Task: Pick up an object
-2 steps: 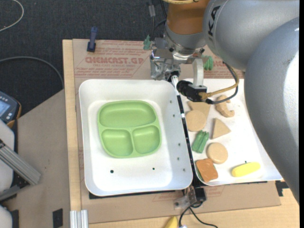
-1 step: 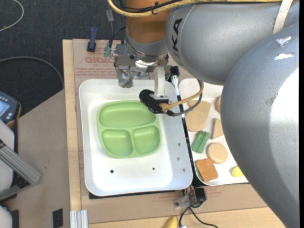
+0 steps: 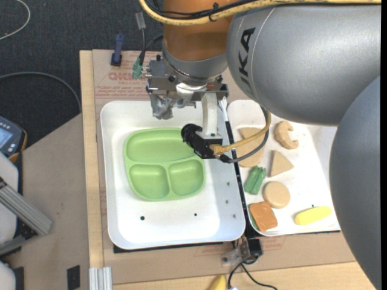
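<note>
My gripper [image 3: 162, 109] hangs over the far edge of the left bin [image 3: 115, 162], just above the back rim of a green divided plate [image 3: 163, 162] that lies in that bin. Nothing shows in the gripper. The right bin [image 3: 314, 144] holds several toy foods: a tan bitten ring [image 3: 286, 135], a tan wedge [image 3: 280, 162], a green pod [image 3: 255, 179], a tan disc [image 3: 277, 193], an orange block [image 3: 263, 215] and a yellow piece [image 3: 312, 215]. The arm's grey body hides the far right part of that bin.
A black cable fitting [image 3: 195, 140] with a tan hose loops from the wrist over the plate's right corner and the wall between the bins. A blue clip [image 3: 117, 49] and a green connector [image 3: 138, 70] sit on the cardboard bench behind the left bin.
</note>
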`<state>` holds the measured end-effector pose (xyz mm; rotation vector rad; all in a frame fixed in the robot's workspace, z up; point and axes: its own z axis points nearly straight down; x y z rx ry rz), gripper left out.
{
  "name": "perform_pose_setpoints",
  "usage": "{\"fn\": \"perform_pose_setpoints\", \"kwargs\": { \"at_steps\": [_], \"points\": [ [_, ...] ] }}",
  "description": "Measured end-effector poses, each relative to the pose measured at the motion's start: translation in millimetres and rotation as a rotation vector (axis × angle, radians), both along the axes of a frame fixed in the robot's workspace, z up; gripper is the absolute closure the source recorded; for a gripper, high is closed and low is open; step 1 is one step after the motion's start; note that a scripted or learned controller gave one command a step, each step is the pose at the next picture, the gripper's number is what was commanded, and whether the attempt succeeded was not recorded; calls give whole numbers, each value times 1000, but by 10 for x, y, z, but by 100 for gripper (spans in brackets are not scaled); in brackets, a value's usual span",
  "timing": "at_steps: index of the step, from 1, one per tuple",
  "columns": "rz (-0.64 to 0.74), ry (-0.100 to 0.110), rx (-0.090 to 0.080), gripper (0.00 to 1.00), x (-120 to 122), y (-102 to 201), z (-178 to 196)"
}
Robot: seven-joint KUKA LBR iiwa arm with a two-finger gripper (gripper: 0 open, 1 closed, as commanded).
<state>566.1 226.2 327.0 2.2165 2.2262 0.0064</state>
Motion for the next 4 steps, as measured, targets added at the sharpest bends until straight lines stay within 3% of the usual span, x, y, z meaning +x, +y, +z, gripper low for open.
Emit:
{"fn": "perform_pose_setpoints", "kwargs": {
  "at_steps": [1, 2, 3, 4],
  "points": [
    [-1, -6, 2, 100, -278, -11, 803],
    [-10, 13, -8, 100, -184, -434, -171],
    [2, -11, 6, 100, -535, -95, 1128],
    [0, -3, 1, 100, -882, -6, 1525]
  ]
}}
